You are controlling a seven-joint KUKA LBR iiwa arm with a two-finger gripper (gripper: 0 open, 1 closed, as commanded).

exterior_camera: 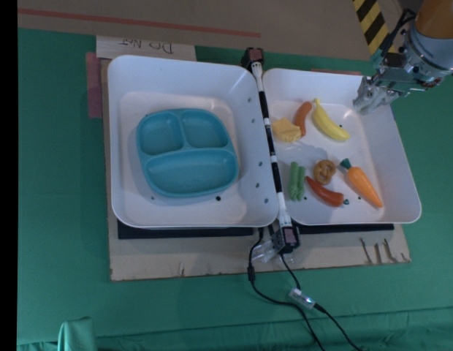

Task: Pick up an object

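On the green-covered counter (58, 196), the left bin (183, 75) is holding a teal divided plate (187, 153) with three compartments, lying flat near its middle. A black-and-white striped bar (270, 141) is running between the two bins. In the right bin (387, 145), toy foods are lying scattered: a pale yellow wedge-shaped piece (286, 130), perhaps cheese, is touching an orange sausage (303, 117); just beside that a yellow banana (329, 122) is curving toward the bin's far corner. Lower down, a green bean pod (295, 179) is lying next to a red chili pepper (325, 193), with a small round brownish piece (325, 170) above the pepper and an orange carrot (360, 183) with a green top at its right, all apart from the hand. The hand (370, 102) is hovering over the right bin's far right edge, near the banana, gripping nothing; how wide its fingers are standing cannot be told from here.
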